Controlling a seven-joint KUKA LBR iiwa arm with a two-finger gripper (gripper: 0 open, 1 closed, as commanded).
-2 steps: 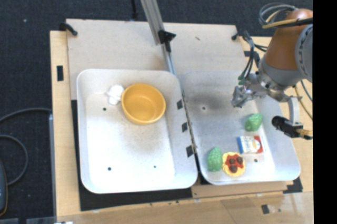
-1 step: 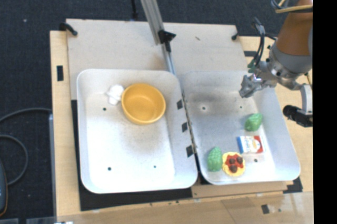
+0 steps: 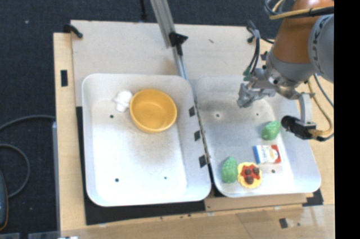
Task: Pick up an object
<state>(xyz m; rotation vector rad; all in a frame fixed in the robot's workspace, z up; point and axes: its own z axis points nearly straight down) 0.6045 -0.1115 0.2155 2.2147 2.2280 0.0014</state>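
In the camera view, the gripper (image 3: 247,96) is hanging over the far part of the right bin (image 3: 225,120), and whether its jaws are spread or pressed together cannot be told. 4 things are lying toward that bin's near right corner: a green lump (image 3: 270,130), a small white carton (image 3: 268,154), a yellow plate of food (image 3: 250,175) and a green leafy piece (image 3: 229,169). In the left bin (image 3: 140,176), a yellow bowl (image 3: 153,110) is sitting near the far edge with a white crumpled piece (image 3: 122,100) touching its left side.

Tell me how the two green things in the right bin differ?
The upper green lump sits near the bin's right side, beside the gripper; the lower green lump lies at the front, next to the yellow plate. The upper one looks rounder and paler, the lower one longer and darker. Both are small, green, and lie loose on the right bin floor.
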